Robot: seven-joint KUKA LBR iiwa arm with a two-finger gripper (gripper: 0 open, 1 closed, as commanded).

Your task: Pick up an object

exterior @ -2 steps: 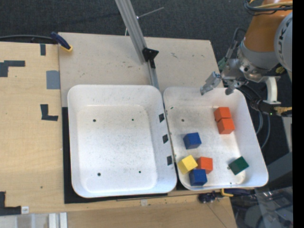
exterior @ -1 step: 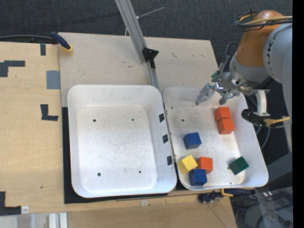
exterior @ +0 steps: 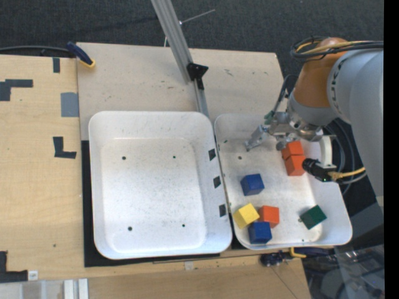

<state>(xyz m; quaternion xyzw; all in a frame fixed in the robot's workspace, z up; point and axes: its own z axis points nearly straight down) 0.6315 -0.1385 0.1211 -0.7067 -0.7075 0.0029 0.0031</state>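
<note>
The orange block [exterior: 293, 158] is standing in the right bin [exterior: 341, 217] just beside the claw [exterior: 269, 134], whose fingers are spreading open and gripping nothing, so a descent here risks the arm nudging the block aside or closing on bare floor.

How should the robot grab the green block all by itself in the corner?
Probably from straight above, pinching two opposite flat sides of the small dark green cube. It lies apart from the other blocks, but the right white bin's rim is close, so the sides facing along that rim look freer.
</note>
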